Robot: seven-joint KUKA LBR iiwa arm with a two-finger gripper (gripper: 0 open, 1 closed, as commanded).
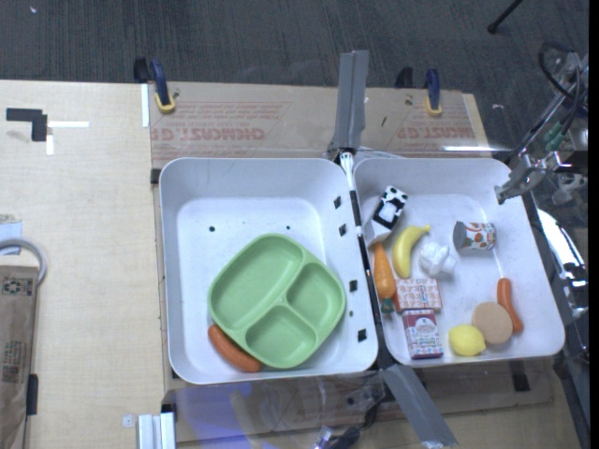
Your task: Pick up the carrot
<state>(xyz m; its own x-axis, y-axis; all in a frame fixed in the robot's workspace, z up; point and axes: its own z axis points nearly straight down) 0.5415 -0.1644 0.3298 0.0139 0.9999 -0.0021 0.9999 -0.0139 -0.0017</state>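
- carrot [384, 271] in right bin [543, 251], against its left wall, long axis near vertical in view, slight tilt
- banana [408, 249] just beside carrot on right, snack box [418, 295] at its lower end, black-white toy [389, 208] above
- can [474, 236], lemon [467, 340], sausage [508, 304] further right
- left bin [187, 251]: green divided plate [277, 300], orange sausage [233, 349] at its lower-left edge
- gripper [510, 187] at right bin's upper-right rim, well apart from carrot; jaw state cannot tell

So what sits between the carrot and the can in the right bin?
In the camera view, the banana and a white crumpled object lie between the carrot and the can.
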